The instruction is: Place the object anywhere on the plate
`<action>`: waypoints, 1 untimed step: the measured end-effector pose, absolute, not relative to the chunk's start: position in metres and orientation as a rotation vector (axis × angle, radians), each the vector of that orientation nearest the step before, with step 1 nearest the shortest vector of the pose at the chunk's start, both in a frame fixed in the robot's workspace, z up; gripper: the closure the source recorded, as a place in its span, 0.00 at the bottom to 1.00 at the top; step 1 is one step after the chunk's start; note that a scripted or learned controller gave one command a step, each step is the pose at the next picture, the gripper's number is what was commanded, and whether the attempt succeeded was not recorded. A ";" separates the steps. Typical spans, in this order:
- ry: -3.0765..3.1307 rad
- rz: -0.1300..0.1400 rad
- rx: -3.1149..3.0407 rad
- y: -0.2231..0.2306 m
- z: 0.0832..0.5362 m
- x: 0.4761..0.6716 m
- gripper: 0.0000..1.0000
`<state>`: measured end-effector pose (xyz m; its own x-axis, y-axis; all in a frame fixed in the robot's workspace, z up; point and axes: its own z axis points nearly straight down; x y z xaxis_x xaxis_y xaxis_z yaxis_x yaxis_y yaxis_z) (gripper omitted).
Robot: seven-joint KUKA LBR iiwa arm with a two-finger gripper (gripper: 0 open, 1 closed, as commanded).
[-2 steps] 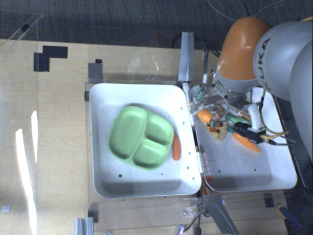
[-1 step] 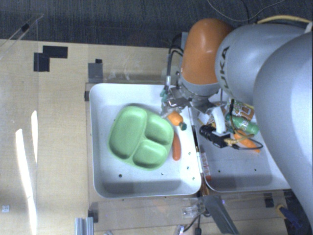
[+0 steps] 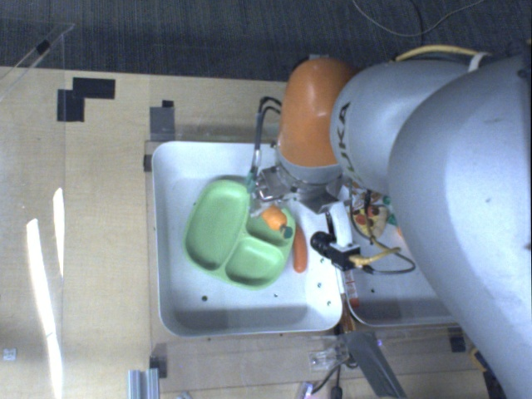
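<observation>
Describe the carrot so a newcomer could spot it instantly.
Start at the left white bin, which holds a green divided plate. Just off the plate's right edge, on the bin floor, lies the carrot: a small orange stick lying lengthwise along the plate's rim. It is slimmer than the rounder orange piece under the arm's wrist.

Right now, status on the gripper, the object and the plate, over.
Gripper low over green divided plastic plate, upper right compartment. Small orange object in that compartment. Orange carrot-shaped piece beside plate's right edge, on white bin floor.

White left bin [image 3: 166, 248] on wooden bench [image 3: 83, 223]; black tape marks [image 3: 83, 96] upper left; dark carpet [image 3: 208, 23] with cable [image 3: 399, 11]; right bin [image 3: 391, 312] partly hidden.
</observation>
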<state>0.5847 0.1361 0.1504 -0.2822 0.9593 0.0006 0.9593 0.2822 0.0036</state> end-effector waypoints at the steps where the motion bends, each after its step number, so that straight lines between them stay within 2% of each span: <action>1: 2.513 0.005 1.882 0.136 0.151 0.585 0.00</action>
